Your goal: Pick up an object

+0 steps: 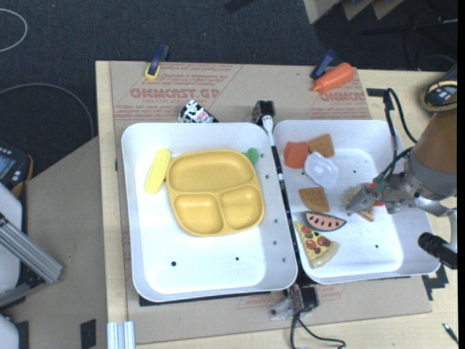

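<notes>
Reaching in from the right, the gripper (363,203) is hanging low in the right bin (378,264), and we cannot tell how its jaws stand or whether they grip anything. We are seeing a small orange-brown piece (365,212) just under it, near the watermelon slice (325,221) and the pizza slice (317,244).

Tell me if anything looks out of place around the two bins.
A small black-and-white cow toy lies on the cardboard just behind the left bin, outside both bins. An orange clamp sits at the board's far edge. Inside the bins, nothing looks spilled.
</notes>
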Motion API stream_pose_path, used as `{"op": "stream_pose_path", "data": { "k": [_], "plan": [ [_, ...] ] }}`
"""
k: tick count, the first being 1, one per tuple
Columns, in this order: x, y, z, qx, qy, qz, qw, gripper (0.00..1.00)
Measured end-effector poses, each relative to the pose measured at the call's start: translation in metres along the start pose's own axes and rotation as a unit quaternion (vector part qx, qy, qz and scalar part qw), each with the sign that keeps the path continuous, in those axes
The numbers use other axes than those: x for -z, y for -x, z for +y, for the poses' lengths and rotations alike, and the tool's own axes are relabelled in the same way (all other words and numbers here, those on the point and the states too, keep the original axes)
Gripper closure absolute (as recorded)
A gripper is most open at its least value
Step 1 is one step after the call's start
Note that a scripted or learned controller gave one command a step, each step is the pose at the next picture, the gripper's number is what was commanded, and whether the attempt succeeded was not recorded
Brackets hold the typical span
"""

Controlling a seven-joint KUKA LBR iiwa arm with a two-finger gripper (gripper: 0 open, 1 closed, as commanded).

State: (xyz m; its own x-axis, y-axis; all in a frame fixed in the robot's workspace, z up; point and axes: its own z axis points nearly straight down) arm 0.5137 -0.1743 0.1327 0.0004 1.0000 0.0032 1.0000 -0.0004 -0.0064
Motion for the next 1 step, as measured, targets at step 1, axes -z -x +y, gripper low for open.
{"op": "stream_pose_path", "data": {
  "k": [1],
  "plan": [
    [-0.0513,-0.0008,-0.0007,0.000,0.000,0.000,1.0000,0.00]
  ]
}}
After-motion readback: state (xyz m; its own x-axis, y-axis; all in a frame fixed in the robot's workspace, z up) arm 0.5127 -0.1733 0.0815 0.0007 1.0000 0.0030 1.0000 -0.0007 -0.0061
